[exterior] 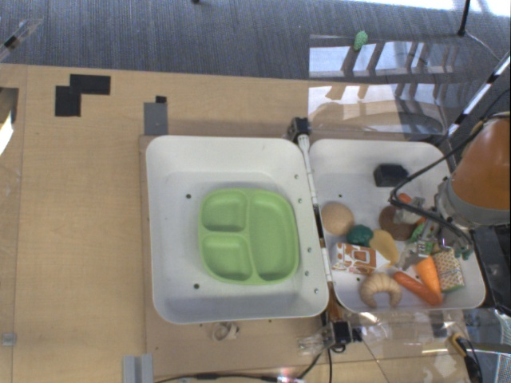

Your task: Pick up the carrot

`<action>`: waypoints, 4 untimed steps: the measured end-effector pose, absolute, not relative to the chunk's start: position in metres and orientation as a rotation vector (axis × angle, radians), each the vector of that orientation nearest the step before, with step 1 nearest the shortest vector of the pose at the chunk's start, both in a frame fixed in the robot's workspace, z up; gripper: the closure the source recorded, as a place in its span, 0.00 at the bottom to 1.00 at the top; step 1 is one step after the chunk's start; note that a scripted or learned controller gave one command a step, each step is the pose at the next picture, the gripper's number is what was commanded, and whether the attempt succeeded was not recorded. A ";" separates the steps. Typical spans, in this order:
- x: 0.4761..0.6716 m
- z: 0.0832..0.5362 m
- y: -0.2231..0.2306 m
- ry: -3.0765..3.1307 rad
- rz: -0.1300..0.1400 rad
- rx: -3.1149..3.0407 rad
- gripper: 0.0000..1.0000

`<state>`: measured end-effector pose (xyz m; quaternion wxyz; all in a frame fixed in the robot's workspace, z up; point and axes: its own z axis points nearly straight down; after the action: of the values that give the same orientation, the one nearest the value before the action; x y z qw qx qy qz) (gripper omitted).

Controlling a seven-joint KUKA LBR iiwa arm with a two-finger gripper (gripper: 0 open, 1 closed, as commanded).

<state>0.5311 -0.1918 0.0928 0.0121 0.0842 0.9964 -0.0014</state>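
- The hand is low in the right bin; I cannot tell its state.
- The carrot lies near the bin's front edge, beside a croissant.

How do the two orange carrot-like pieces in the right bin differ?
The long carrot is slim and lies slanted, running from beside the croissant toward the bin's near right corner; the short carrot is stubbier, a wide cone pointing away from that edge. The long one is a redder orange, the short one lighter. Both lie close together in the right bin, under the claw.
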 end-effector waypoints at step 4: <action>0.531 0.197 -0.080 2.725 0.006 1.544 1.00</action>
<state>0.5306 -0.0803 0.1972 0.0049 0.4929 0.8701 0.0019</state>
